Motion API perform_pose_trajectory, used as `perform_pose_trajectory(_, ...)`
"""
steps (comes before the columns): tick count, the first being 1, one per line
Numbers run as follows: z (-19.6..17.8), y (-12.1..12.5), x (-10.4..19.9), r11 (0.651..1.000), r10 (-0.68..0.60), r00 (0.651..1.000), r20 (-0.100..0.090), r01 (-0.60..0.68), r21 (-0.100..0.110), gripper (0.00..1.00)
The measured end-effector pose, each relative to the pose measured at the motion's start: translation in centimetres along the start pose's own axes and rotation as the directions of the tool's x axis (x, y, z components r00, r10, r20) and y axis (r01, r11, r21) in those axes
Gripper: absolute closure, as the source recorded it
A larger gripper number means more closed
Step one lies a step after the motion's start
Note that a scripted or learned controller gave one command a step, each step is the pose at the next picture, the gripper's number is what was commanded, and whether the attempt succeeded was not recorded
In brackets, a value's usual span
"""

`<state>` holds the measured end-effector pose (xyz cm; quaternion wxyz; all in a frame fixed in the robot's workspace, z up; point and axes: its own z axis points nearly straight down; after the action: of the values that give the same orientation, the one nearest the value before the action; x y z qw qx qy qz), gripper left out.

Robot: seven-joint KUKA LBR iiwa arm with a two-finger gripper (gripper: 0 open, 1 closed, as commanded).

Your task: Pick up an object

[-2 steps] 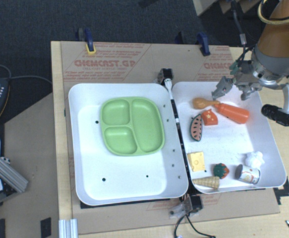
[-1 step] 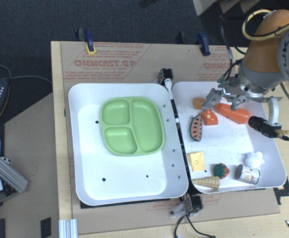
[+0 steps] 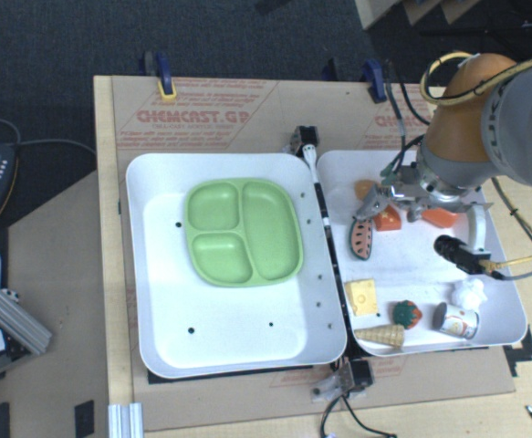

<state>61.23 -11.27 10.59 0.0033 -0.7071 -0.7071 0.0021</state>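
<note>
My gripper (image 3: 391, 206) is low over the back of the right bin (image 3: 503, 331), and it is open. A small red-orange piece (image 3: 389, 220) lies on the bin floor just below and between the spread fingers, not lifted. A watermelon slice (image 3: 361, 238) lies just to the left of the gripper. Another orange-red piece (image 3: 441, 217) is to its right, and a small orange bit (image 3: 366, 188) lies behind the left finger.
Near the right bin's front lie a yellow cheese block (image 3: 362, 297), an ice cream cone (image 3: 380, 336), a strawberry (image 3: 407, 313), a small can (image 3: 457, 322) and a white lump (image 3: 469, 292). The left bin (image 3: 156, 327) holds a green divided plate (image 3: 245, 231).
</note>
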Motion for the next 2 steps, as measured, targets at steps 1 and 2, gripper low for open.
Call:
perform_pose_trajectory(1, 2.3, 0.0, 0.1, 1.0, 0.0, 1.0, 0.0, 0.0, -0.003, 0.0)
perform_pose_trajectory(2, 1.0, 0.1, 0.1, 1.0, 0.001, 1.0, 0.001, -0.001, -0.007, 1.0)
